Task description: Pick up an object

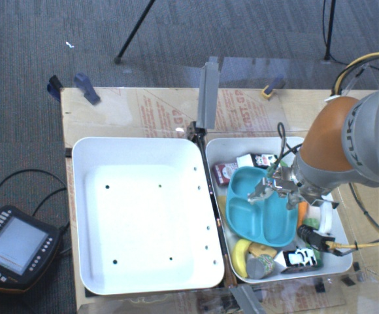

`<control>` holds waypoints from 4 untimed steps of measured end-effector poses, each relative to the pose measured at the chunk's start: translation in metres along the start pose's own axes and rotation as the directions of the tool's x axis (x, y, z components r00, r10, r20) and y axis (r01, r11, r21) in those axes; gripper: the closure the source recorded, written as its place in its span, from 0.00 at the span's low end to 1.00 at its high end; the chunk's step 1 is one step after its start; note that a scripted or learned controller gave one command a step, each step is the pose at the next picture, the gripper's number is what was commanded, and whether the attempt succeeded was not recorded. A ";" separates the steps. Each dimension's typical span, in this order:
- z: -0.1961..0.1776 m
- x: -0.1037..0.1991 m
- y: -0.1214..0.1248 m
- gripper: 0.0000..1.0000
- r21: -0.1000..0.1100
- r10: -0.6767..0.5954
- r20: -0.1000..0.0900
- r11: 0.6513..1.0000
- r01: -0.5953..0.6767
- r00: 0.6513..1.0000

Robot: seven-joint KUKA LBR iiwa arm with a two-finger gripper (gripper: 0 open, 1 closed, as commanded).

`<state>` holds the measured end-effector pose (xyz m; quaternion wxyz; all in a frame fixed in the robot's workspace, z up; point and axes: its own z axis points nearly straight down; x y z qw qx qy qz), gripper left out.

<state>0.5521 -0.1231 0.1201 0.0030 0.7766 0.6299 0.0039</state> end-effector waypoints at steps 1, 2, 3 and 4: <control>0.020 -0.037 0.009 0.00 -0.005 0.085 -0.005 0.996 -0.085 0.996; 0.010 -0.022 0.011 1.00 0.001 0.075 -0.028 0.997 -0.075 0.997; 0.010 -0.027 0.011 0.00 0.000 0.079 -0.021 0.997 -0.079 0.997; 0.033 0.037 0.054 0.00 0.013 0.097 0.003 0.995 -0.097 0.995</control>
